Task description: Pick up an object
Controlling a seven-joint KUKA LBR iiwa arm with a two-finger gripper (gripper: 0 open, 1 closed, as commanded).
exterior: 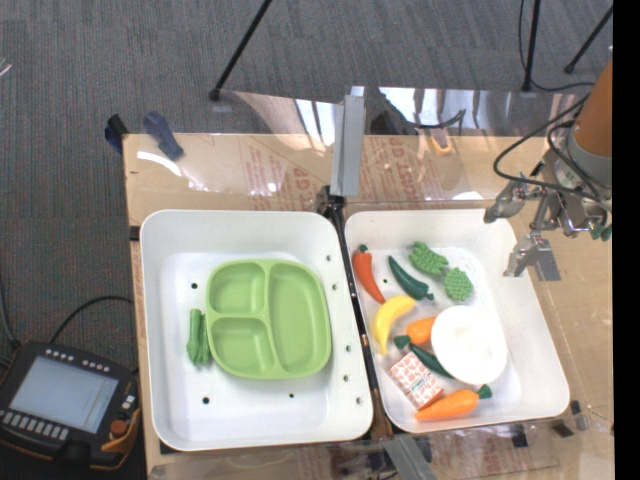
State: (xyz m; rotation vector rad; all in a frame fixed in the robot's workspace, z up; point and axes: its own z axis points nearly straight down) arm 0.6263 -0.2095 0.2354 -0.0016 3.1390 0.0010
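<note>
The two-finger gripper [533, 236] hangs above the upper right corner of the right white bin [530, 368]; whether it is released or clenched I cannot tell. Toy food lies below and to its left: a bumpy green vegetable [458, 284] nearest, then a yellow banana [392, 318], an orange pepper [367, 274] and a white round disc [468, 344]. The left bin [165, 398] holds a green divided plate [268, 318].

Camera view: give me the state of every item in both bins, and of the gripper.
Gripper: over right bin's far right rim, holding nothing.
Green plate: flat in left bin.
Green pod: beside plate, left.
White plate: upside down, resting on toy food.
Banana: lying flat, right bin.
Red pepper: lying by left wall.
</note>
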